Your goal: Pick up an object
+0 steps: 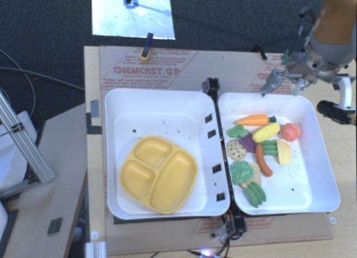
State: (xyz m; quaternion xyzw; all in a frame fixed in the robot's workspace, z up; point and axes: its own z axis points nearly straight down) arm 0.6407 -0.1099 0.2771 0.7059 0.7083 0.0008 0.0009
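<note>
hand (285, 82): hovers above the right bin's (322, 156) far rim, released, holding nothing | targets: toy carrot (252, 120), corn (266, 132), tomato (291, 132) packed touching in that bin | risk: crowding could make the fingers nudge neighbours or close on two pieces

The bench (184, 62) is a tan board with red lettering across its far strip. Two shallow white bins sit directly on it, side by side and touching along a black hinge-like seam: the left bin (159, 103) and, to its right, the right bin (318, 156). Beyond the left bin's far edge lies a small blue-and-yellow tool (146, 47) (type unclear).
</note>
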